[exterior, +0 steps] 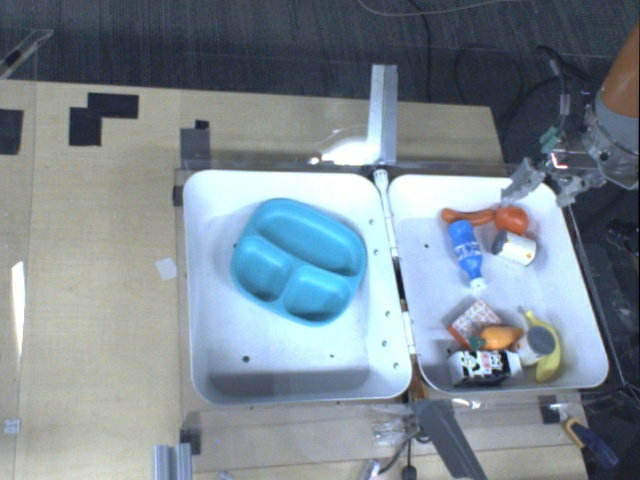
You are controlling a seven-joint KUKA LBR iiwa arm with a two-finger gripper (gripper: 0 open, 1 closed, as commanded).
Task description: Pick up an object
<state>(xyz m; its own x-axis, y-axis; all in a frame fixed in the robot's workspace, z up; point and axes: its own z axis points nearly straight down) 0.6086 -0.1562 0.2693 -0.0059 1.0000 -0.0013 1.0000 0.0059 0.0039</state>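
Two white bins sit on the table. The left bin point(200, 298) carries one blue divided plate point(298, 260); the right bin point(425, 298) carries one blue bottle point(464, 249) mid-bin, lying tilted with a white cap, among small items. The gripper point(548, 180) hovers at its far right corner; I cannot tell how its jaws stand.

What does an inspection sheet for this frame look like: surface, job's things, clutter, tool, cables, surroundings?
Surface: two shallow white bins side by side, left bin and right bin, on a tan bench.
Job's things: right bin holds a blue bottle, an orange spoon-like piece, a white cylinder, a banana, a carrot-like toy and a black-and-white carton.
Clutter: a blue divided tray in the left bin.
Tool: tool at the right bin's far right corner, above the rim; nothing seen between its fingers.
Cables: a thin cable on the dark floor.
Surroundings: black tape marks on the bench.
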